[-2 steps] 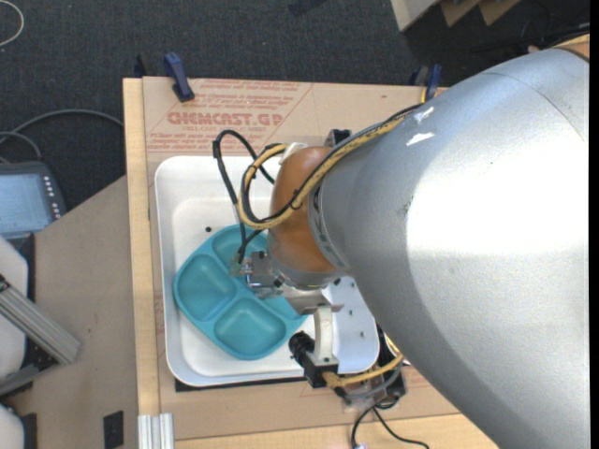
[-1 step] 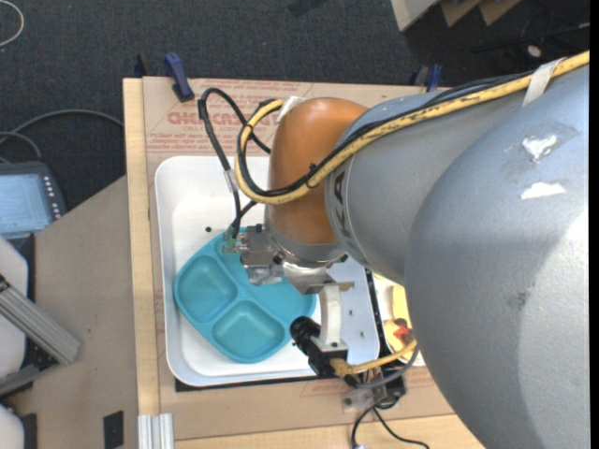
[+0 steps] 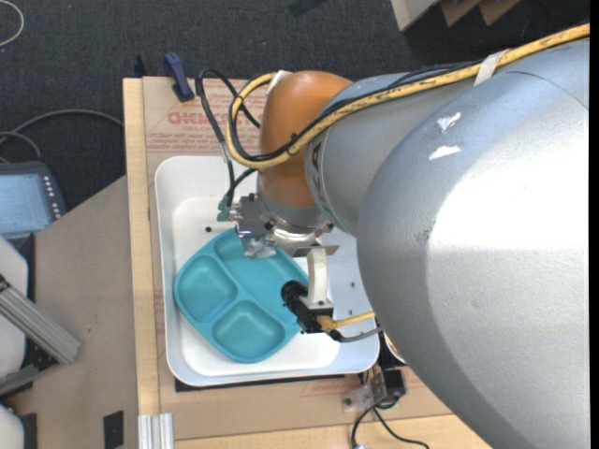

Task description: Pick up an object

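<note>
A teal plastic tray [image 3: 229, 302] with three compartments lies tilted in the left white bin [image 3: 178, 204], filling most of its near half. My gripper [image 3: 262, 241] hangs low over the tray's far right edge, under the orange wrist band [image 3: 290, 124]. The wrist body hides the fingertips, so I cannot make out whether they touch the tray or hold anything. A white bracket and a black fitting with a yellow cable [image 3: 314, 302] sit just right of the tray, on the arm.
The big grey arm [image 3: 468, 232] covers the right half of the view and the second bin. Black cables [image 3: 225, 120] loop over the bin's far rim. A blue clamp [image 3: 178, 75] sits at the bench's far left corner.
</note>
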